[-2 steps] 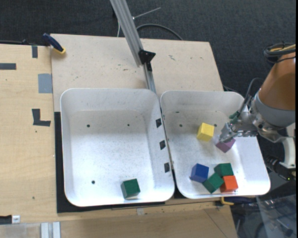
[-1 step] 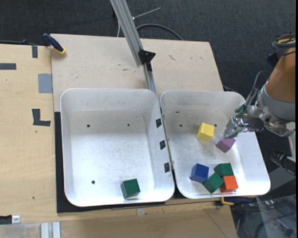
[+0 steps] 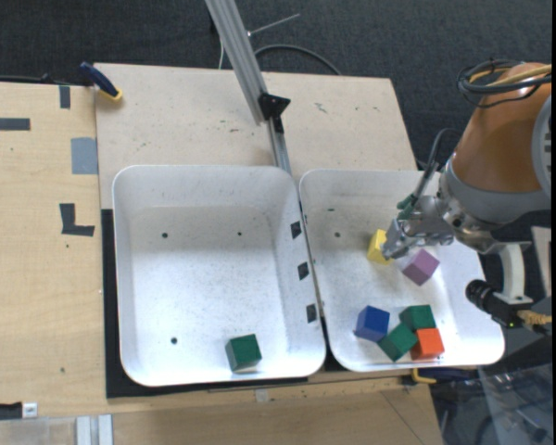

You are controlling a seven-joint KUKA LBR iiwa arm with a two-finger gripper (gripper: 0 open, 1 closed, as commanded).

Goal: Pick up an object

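Where two white bins [image 3: 130, 248] sit on a plywood bench [image 3: 37, 248], dark carpet [image 3: 398, 26] behind, gripper [image 3: 400, 241] state unclear

No text, label, brand or number can be read anywhere in the frame. The bins [image 3: 208, 182] and the blocks bear no legible marks.

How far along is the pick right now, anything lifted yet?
Done: the gripper is down in the right bin, next to the yellow block and purple block. In hand: nothing visibly held; whether it grips the yellow block is unclear. Left: secure a block and lift it clear.
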